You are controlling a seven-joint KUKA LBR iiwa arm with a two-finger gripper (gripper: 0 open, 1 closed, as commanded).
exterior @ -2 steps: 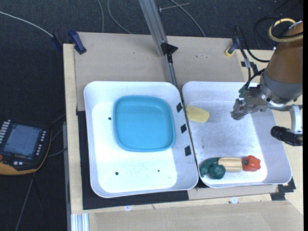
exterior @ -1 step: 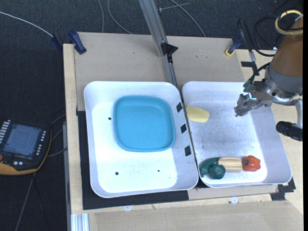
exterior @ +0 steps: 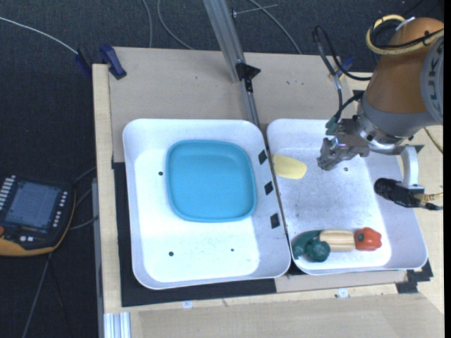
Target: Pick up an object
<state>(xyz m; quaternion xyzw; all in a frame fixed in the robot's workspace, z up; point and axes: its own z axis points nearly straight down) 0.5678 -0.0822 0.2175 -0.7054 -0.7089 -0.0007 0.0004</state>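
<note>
Camera view, near edge first: the table [exterior: 211,315] shows bare light wood along its front. On it sit two shallow white bins side by side.

Right bin [exterior: 394,255], near wall: three objects lie in a row. A dark green rounded object [exterior: 312,248] is leftmost; a tan cylindrical piece [exterior: 337,240] lies just beside it, apparently touching; a red tomato-like object [exterior: 367,239] sits at the tan piece's right end. Farther back, near the bin's left wall, lies a pale yellow object [exterior: 289,167], apart from the other three.

Left bin [exterior: 141,210]: a blue square plate [exterior: 211,180] with rounded corners rests on its floor, toward the far side.

Pincer [exterior: 332,157]: it hangs over the far part of the right bin, to the right of the pale yellow object and apart from it. Whether it is spread or pressed together cannot be told; nothing is visible in it.

Left of the table, a handheld control pendant [exterior: 32,213] with a lit screen lies on the dark floor; its screen text is too small to read. Partial lettering on the arm's grey housing at the right edge is not legible.
</note>
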